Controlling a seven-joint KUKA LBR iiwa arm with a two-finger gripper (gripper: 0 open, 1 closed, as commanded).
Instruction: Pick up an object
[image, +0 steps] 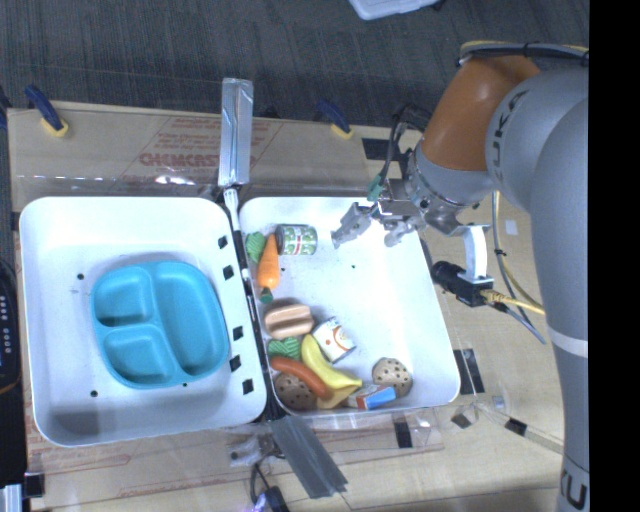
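The jaws (374, 226) hang spread open with nothing between them, over the far part of the right bin (415, 300), near its far rim and toward its right wall. Bare white floor lies under them and runs down the bin's right side. The objects crowd the bin's left wall and near edge: a green can (297, 240) and a carrot (268, 262) near the far-left corner, a hot dog (288, 319) and a small carton (335, 340) midway, then a banana (328, 372), a cookie (391, 375) and a blue piece (377, 399) against the near rim. The can is the closest to the jaws, just left of them. The left bin (50, 240) holds a blue divided tray (158, 322), with open floor all round it.
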